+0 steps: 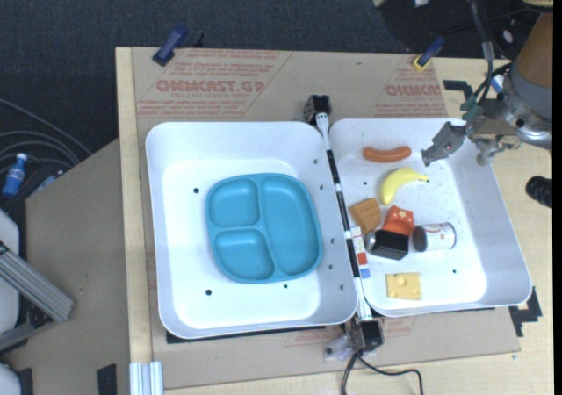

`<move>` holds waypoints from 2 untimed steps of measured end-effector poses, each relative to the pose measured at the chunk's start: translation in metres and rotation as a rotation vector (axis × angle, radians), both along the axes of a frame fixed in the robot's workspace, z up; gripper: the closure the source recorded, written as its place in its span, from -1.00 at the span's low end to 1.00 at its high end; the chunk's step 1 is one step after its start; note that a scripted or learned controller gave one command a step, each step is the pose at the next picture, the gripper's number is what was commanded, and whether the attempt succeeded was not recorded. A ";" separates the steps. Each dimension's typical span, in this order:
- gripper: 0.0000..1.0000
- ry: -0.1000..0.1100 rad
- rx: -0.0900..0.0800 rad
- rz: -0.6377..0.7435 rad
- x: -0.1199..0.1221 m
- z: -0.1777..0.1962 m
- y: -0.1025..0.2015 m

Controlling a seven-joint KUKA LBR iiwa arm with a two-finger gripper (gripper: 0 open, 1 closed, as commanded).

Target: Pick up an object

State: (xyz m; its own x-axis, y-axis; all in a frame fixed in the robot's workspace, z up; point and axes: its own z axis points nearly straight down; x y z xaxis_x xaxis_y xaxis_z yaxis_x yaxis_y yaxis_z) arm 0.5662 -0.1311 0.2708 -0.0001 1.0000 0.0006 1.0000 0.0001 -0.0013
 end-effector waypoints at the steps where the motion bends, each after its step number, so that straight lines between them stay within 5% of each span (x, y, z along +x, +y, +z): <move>1: -1.00 0.001 -0.001 0.000 0.061 -0.085 -0.006; 2: -1.00 0.001 0.000 0.000 0.079 -0.187 -0.016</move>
